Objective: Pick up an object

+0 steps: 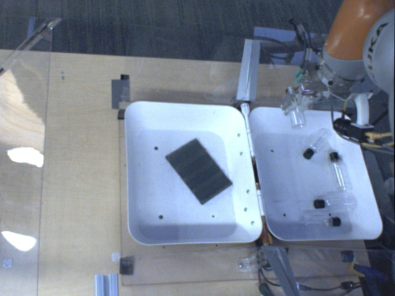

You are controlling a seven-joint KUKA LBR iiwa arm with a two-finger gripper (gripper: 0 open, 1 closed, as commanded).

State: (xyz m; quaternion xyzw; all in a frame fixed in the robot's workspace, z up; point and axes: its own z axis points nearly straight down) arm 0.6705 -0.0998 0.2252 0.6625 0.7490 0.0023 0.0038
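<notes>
Pincer point(296, 106) hangs over the right bin's point(370, 230) upper left corner, apparently pinching a clear tube point(297, 117). Other clear, black-capped tubes point(338, 172) in that bin are hard to make out. Left bin point(139, 227) holds a dark flat pad point(199, 170). No legible writing.

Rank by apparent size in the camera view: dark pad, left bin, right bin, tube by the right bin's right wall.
1. left bin
2. right bin, looks somewhat smaller, though the slant may play in
3. dark pad
4. tube, thin and clear with a black cap
</notes>
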